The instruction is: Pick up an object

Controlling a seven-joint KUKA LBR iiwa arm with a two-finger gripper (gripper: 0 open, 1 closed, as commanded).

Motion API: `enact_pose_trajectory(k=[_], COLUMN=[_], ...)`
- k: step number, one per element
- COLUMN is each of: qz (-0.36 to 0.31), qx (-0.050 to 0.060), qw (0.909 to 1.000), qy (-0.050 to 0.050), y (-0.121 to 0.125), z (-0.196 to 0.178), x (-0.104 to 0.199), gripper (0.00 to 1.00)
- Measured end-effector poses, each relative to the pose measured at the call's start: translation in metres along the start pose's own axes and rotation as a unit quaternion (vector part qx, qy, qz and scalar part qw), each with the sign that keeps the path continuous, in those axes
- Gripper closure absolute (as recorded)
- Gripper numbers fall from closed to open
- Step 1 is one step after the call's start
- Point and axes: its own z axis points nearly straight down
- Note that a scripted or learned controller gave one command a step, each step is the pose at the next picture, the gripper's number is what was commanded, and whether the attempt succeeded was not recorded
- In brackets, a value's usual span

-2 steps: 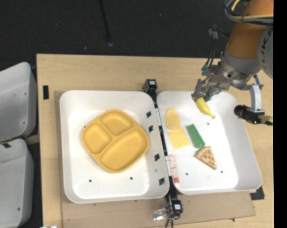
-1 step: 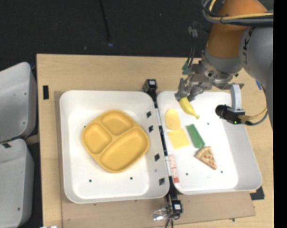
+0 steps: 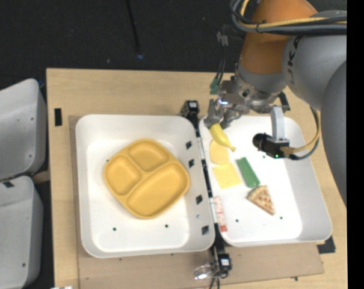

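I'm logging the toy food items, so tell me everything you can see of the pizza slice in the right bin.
The pizza slice is a small triangular wedge that looks like plastic toy food: orange-tan top with reddish spots and a paler crust edge along its lower right side. It lies flat on the floor of the right bin, its tip pointing up and left. Nothing touches it; the green piece and the yellow square lie nearby but apart from it.

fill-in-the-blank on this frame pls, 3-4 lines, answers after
1. The yellow divided plate lies in the ____ bin.
2. The plate has ____ compartments.
3. The pizza slice lies in the ____ bin.
4. The gripper is right above the ____, at the right bin's far left corner.

Answers: left; three; right; banana
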Motion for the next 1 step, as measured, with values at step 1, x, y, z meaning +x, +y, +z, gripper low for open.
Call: enact_pose_trajectory(k=[1], qz=[0.0], qx=[0.001], qw=[1.0], qy=[0.0], y=[0.0098], z=[0.0166], x=[0.0486], gripper=[1.0])
